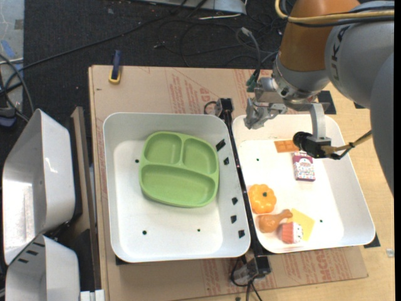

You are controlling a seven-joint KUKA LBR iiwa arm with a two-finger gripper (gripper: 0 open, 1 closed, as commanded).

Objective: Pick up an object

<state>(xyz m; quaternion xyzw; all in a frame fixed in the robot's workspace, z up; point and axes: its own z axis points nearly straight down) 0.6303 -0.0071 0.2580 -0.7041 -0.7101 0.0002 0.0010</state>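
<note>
The right bin (pixel 341 199) holds several small objects. An orange pumpkin (pixel 262 197) lies near its left wall. In front of it are a tan drumstick (pixel 274 220), a yellow wedge (pixel 305 221) and a small red-and-white piece (pixel 290 232). A pink carton (pixel 304 167) and a flat orange square (pixel 285 145) lie further back. My gripper (pixel 259 116) hangs over the bin's far left corner, above and apart from all of them, with nothing seen in it.
The left bin (pixel 163 234) holds a green divided plate (pixel 180 168). A black divider with clips (pixel 233 168) runs between the bins. A black fitting with a cable (pixel 312 144) sticks out by the orange square. My arm (pixel 338 36) crosses the top right.
</note>
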